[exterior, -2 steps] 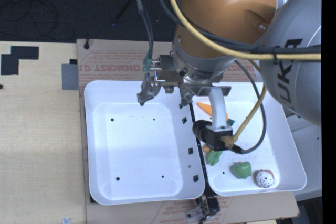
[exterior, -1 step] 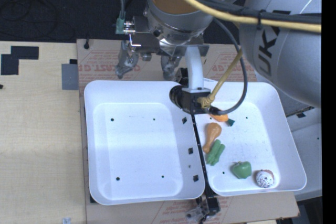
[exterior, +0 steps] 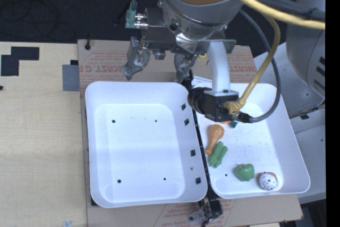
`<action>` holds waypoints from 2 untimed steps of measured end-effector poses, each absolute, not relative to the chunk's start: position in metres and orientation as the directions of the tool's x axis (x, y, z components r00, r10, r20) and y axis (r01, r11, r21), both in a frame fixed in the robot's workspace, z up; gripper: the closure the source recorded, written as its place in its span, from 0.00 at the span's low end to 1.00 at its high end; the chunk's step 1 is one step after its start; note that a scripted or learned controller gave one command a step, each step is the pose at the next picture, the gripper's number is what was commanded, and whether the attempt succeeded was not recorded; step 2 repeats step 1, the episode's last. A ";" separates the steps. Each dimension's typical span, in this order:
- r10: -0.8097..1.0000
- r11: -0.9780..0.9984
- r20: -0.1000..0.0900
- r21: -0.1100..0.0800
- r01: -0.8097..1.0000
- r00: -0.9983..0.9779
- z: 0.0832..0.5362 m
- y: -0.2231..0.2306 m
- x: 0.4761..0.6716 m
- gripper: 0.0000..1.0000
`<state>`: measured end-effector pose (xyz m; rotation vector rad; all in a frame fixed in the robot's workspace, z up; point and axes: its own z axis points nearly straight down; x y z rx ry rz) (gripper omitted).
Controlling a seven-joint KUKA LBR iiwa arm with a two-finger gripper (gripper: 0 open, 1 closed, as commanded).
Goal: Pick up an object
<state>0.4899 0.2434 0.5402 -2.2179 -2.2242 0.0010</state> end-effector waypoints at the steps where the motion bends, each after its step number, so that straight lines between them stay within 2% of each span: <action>1: 1.000 -0.004 -0.003 -0.006 1.000 0.004 0.537 0.169 0.475 0.00; 2: 1.000 -0.004 -0.003 -0.006 1.000 0.004 0.537 0.169 0.475 0.00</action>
